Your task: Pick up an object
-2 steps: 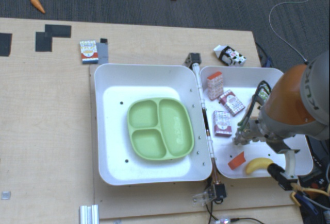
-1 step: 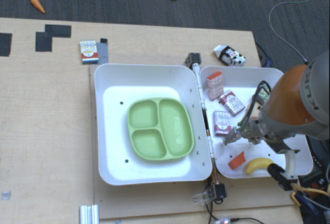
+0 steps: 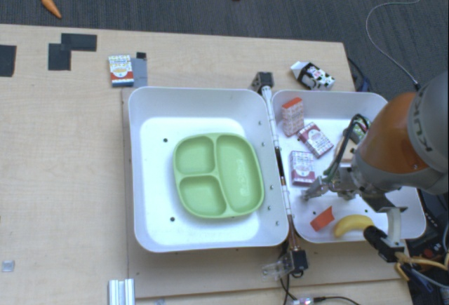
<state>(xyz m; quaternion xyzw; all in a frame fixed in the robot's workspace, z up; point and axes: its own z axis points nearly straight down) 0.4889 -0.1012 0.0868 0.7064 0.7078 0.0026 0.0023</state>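
Observation:
My gripper [image 3: 321,188] hangs low in the right bin [image 3: 372,102], just right of a red and white carton [image 3: 302,167] and above a small orange-red piece [image 3: 322,219]. Nothing shows in its grasp. A yellow banana [image 3: 353,224] lies at the bin's front, partly under the arm. Two more red and white cartons [image 3: 292,114] [image 3: 315,139] lie toward the back left of this bin. The arm's orange band [image 3: 394,135] covers the bin's right side.
The left bin [image 3: 151,177] holds a green three-part plate [image 3: 218,175]. On the bench behind the bins lie a small box [image 3: 121,70] and a black and white toy [image 3: 313,75]. Small toys lie on the far carpet.

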